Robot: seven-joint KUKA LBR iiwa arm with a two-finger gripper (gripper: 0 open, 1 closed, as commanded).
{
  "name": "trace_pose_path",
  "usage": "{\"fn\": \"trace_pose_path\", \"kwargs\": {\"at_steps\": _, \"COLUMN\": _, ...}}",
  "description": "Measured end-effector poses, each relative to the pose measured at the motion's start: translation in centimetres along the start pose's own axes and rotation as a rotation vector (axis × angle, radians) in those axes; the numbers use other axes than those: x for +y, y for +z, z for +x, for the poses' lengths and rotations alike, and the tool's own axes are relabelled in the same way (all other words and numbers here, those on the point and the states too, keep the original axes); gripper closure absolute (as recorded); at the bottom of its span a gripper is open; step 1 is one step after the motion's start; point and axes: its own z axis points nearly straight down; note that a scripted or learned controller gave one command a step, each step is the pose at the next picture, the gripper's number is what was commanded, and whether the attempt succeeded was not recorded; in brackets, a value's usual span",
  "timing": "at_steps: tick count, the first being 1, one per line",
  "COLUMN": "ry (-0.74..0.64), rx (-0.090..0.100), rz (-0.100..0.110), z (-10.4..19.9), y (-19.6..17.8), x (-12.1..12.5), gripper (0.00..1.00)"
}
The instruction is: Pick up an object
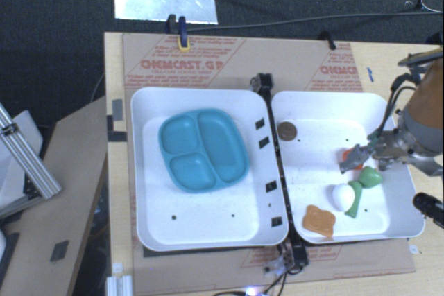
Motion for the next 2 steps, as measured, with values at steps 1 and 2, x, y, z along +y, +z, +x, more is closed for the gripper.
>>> {"fn": "trace_pose_path", "kwargs": {"at_steps": 1, "ry": -0.003, "rx": -0.002, "rz": -0.010, "z": 0.0, "y": -0.4, "x": 0.2, "gripper": 0.00}}
{"fn": "trace_pose_path", "kwargs": {"at_steps": 2, "ry": -0.002, "rx": -0.001, "rz": -0.006, "z": 0.7, "y": 4.8, "x": 1.1, "gripper": 0.00}}
